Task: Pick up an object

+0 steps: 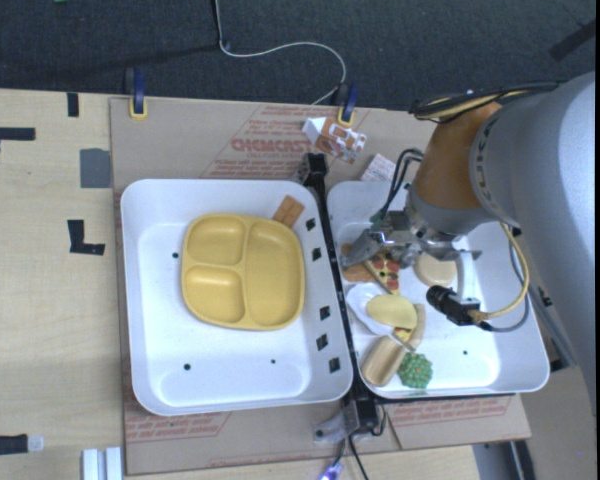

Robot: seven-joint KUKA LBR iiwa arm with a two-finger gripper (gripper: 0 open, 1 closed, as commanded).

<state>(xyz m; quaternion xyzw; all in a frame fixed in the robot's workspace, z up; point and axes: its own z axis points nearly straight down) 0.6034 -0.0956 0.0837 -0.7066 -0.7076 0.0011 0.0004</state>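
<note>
Camera view, looking down at a slant on a bench: two shallow white plastic bins sit side by side on a sheet of brown cardboard. The left bin (150, 268) holds a yellow plastic plate with three compartments (244, 271), lying flat near its middle, and a small tan wooden block (288, 210) just beyond the plate's far corner, close to the wall shared with the other bin.

The right bin (500, 353) holds a loose cluster of small things along its left half, so any of them could serve as the object to pick up: a colourful red and orange toy piece (380, 268), a pale yellow rounded item on a white dish (390, 312), a tan cylinder-like block (380, 360) and a green bumpy broccoli-like toy (415, 370).

The grey arm with its orange band (460, 158) reaches in from the right and points steeply down into the right bin. Its two-finger gripper (385, 243) sits low over the far end of the cluster, just above or touching the colourful toy piece, probably because that piece is the chosen target. Whether the pincer is spread or pressed together cannot be told; the wrist hides it. Nothing is visibly held.

A black cable (470, 313) loops from the wrist across the bin.
</note>
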